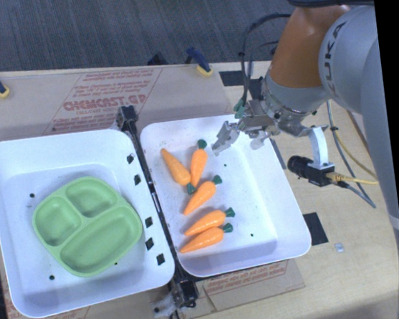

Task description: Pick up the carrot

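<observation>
Five carrots [198,196] lie in right bin [284,202], none lifted; gripper [227,136] above, fingers apart, empty; grasp remains.

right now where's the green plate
The green plate lies in the left bin, across the divider from the five carrots in the right bin.

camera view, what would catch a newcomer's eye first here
Five bright orange toy carrots with green tips lie clustered in the right shallow white bin. A light green divided plastic plate sits in the left white bin. The grey arm's gripper hovers over the right bin's far edge.
</observation>
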Controlling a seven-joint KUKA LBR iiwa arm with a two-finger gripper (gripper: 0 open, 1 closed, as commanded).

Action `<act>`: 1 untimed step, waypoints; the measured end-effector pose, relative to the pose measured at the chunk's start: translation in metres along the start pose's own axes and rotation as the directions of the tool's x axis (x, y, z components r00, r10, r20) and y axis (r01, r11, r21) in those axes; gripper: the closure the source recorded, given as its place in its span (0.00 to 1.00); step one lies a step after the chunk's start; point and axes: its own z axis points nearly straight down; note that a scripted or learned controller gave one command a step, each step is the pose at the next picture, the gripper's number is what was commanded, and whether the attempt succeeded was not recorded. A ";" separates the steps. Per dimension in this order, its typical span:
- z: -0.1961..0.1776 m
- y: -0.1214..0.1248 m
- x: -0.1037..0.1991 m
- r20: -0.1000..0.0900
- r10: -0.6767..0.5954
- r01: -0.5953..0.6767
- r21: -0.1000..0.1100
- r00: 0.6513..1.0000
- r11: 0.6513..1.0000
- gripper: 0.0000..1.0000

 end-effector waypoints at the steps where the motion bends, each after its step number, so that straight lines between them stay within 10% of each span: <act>1: 0.113 0.028 0.026 0.000 -0.001 0.001 0.005 1.000 1.000 0.00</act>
